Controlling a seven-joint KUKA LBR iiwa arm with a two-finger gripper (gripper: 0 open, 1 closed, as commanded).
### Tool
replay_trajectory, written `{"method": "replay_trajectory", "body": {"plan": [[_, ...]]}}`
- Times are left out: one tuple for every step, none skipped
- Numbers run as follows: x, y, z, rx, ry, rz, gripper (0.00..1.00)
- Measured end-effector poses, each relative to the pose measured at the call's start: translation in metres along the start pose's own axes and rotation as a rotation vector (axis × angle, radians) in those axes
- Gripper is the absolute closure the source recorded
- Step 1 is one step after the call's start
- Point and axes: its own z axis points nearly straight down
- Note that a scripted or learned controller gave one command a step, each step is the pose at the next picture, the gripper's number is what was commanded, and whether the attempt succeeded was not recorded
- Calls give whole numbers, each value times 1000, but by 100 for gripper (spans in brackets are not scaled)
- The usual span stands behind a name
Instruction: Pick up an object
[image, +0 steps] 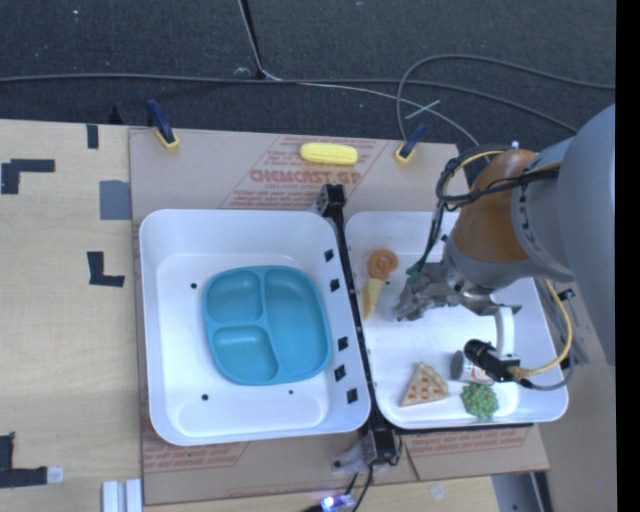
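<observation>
Poised in right bin (540, 400): gripper (412, 305), grip state unclear, near cone (377, 278); next, likely descending onto it.

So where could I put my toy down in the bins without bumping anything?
The left bin has bare white floor all around the blue divided plate, widest along its near edge. The right bin is crowded: ice cream cone, pizza slice, green broccoli and the arm's gripper. Its bare patch lies between cone and pizza.
</observation>
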Motion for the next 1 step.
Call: {"method": "replay_trajectory", "body": {"plan": [[-5, -1, -62, -4, 1, 1, 100]]}}
